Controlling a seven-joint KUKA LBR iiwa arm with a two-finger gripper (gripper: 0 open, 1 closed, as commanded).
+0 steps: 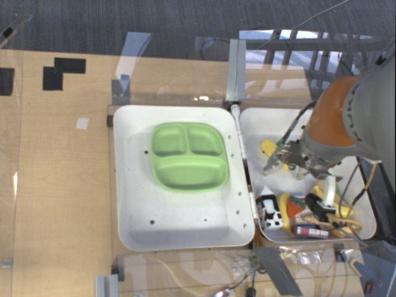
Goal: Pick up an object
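Gripper [274, 159] low in right bin [250, 125], poised near yellow object [268, 146] for picking; jaw state impossible to tell.

Pincer [276, 159] fingers lost in blur over right bin [253, 125]; arm [365, 113] cut off at right edge; bin clutter [309, 218] too jumbled to identify.

A wooden counter [55, 184] carries two shallow white bins side by side. In the left bin [133, 221] a green divided plate [189, 155] lies flat, with two small compartments on the far side and one long compartment on the near side. Black block-shaped marks [62, 72] sit on the counter's far left part, with a small pale square [82, 124] near them. Beyond the counter lies dark grey carpet [154, 8].
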